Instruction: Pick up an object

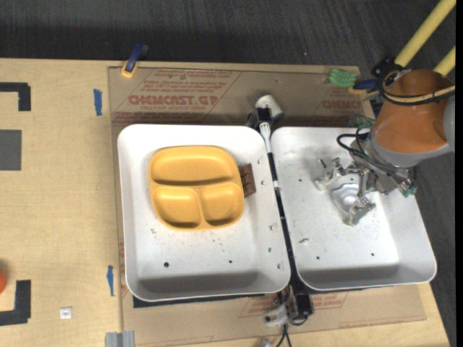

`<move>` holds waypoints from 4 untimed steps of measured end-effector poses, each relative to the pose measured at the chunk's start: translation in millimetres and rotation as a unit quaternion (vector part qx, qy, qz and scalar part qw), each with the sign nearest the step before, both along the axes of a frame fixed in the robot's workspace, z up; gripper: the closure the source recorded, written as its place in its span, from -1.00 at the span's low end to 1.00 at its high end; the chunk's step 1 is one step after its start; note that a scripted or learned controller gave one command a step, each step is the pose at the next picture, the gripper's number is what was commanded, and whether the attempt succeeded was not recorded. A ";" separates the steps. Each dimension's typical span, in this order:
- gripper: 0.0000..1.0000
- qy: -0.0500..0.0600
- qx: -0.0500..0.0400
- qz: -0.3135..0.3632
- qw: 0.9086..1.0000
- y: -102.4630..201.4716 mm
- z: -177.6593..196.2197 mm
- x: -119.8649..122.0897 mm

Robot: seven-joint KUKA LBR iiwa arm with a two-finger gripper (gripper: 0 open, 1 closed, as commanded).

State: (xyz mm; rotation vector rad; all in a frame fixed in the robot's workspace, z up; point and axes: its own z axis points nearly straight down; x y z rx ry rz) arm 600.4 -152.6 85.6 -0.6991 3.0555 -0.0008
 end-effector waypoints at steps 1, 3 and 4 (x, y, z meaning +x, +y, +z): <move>-1.00 0.000 -0.001 0.157 0.988 32.9 -0.1 14.3; -1.00 0.000 -0.001 0.304 0.953 43.4 0.1 37.9; -1.00 0.002 -0.001 0.367 0.930 27.3 -0.2 8.0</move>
